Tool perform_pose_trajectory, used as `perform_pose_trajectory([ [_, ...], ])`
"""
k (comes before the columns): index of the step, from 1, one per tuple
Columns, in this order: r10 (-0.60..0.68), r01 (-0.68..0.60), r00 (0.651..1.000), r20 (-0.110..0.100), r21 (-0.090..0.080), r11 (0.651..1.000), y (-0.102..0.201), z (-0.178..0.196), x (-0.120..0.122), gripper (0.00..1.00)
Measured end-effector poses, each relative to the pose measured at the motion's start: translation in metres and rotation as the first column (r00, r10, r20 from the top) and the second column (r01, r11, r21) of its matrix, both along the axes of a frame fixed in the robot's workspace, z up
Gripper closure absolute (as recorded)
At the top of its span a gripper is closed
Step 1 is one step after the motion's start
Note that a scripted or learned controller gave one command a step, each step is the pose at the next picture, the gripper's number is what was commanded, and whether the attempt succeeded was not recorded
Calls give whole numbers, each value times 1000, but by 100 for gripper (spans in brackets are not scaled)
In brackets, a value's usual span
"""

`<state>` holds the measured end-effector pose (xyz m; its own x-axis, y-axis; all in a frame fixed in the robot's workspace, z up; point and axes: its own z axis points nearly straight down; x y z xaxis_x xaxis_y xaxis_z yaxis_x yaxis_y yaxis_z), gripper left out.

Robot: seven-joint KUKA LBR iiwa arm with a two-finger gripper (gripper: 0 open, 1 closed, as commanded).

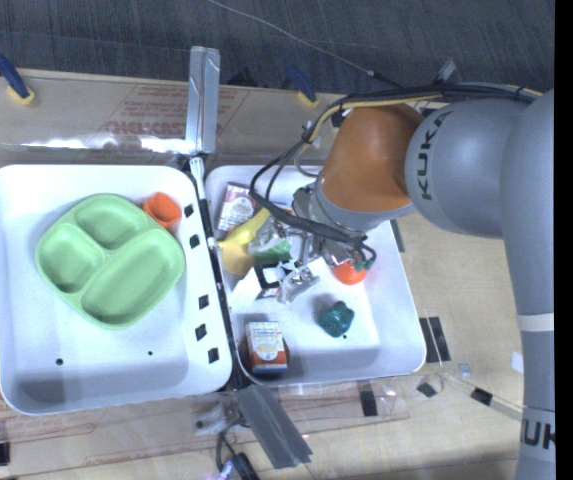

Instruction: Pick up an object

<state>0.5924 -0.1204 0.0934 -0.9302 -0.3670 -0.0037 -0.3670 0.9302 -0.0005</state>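
My gripper (288, 273) hangs low over the middle of the right bin (398, 313), under the orange wrist band. Just to its left lies a yellow object (238, 248) with a green piece (269, 248) beside it. A red-orange object (349, 271) sits right of the gripper, and a teal object (336, 318) lies below it. A small printed box (265, 346) rests at the bin's front left corner. A printed packet (235, 208) lies at the back left. The arm hides part of the bin's back.
The left bin (26, 368) holds a green divided plate (111, 258) and a small orange cup (163, 208) at its back right. A divider with black marks (206, 298) separates the bins. Cables loop around the wrist (276, 173).
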Motion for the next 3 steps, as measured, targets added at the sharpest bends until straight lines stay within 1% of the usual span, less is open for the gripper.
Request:
perform_pose_trajectory([
  [1, -70, 70, 998, -3, 0, 998, 29, -1, -20, 0],
  [2, 27, -27, 1000, -1, 0, 1000, 25, 0, 23, 0],
  [3, 80, -80, 997, -5, -1, 997, -46, -1, -2, 0],
])
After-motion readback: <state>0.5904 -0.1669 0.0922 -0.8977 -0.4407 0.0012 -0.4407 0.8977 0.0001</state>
